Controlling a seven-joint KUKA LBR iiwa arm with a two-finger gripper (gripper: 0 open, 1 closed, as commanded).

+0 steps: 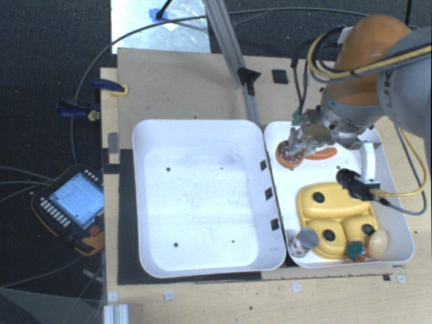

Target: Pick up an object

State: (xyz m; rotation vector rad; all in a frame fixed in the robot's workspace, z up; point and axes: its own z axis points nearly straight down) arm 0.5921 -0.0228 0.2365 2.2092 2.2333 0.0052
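My gripper [295, 144] hangs low over the far left corner of the right bin [405, 238]. Directly under its tip lies a small round brown object [288, 158], touching or nearly touching it. An orange-red curved piece [324, 154] lies just to the right of the brown one. A large yellow toy with dark holes [332, 212] fills the near half of the bin.
A grey cap-like piece [307, 238], a green and red piece [356, 250] and a beige egg [376, 243] lie along the right bin's near edge. A white upright piece [368, 159] stands at its right. The left bin [145, 187] adjoins it.
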